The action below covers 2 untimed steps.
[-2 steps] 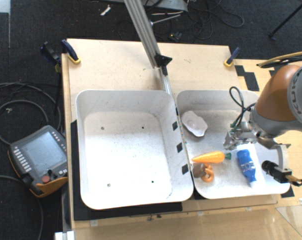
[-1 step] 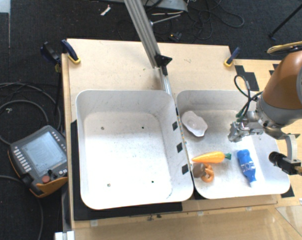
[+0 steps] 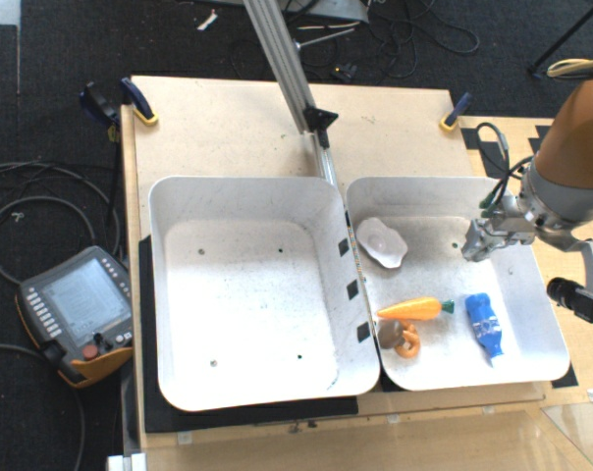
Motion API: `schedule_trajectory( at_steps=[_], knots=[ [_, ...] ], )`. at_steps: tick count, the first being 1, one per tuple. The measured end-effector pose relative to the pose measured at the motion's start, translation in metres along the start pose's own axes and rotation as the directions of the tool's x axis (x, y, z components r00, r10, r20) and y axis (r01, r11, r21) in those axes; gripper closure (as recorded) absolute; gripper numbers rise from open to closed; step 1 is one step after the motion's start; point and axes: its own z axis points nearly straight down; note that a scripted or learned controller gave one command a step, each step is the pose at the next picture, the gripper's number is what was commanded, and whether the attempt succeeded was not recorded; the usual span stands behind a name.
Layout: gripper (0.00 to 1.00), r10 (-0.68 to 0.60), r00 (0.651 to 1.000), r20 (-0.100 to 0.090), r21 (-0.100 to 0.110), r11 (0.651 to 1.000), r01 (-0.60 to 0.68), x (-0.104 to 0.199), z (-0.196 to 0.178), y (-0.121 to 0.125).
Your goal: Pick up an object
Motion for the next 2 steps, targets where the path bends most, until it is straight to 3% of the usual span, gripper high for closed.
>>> schedule_trajectory(
  at_steps=[1,2],
  knots=[
    [1.0,0.001,1.0,-0.001,0.004,1.0,-0.001,0.0,0.001,0.0],
    [1.0,-0.004,1.0,-0.003,0.003,1.0,0.004,0.045,-0.01,0.014]
  ],
)
